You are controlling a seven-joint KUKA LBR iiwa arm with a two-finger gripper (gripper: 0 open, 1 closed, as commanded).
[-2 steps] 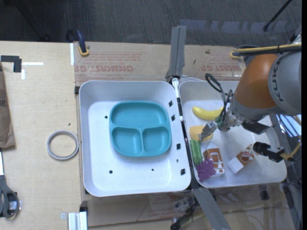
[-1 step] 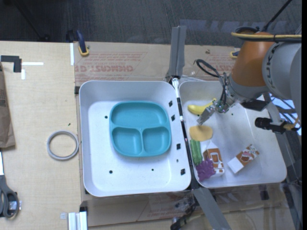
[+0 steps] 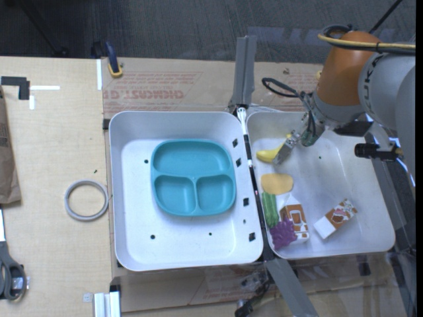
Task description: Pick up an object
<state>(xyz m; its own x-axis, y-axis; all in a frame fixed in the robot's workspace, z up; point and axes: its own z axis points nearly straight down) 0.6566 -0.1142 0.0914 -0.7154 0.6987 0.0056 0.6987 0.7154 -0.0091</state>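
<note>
The gripper [image 3: 285, 152] sits low at the right bin's [image 3: 370, 243] far left corner, touching a yellow banana [image 3: 266, 155]; its finger spacing is unclear. Dark carpet [image 3: 172, 18] lies beyond the wooden bench [image 3: 46, 150].

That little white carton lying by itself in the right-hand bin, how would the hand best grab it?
Probably from straight above, closing across the narrow width of the white carton near its middle. It lies flat and slanted on the right bin floor, with bare space along both long sides, so the fingers could slip down there. The hand would need to turn to match that slant.
</note>
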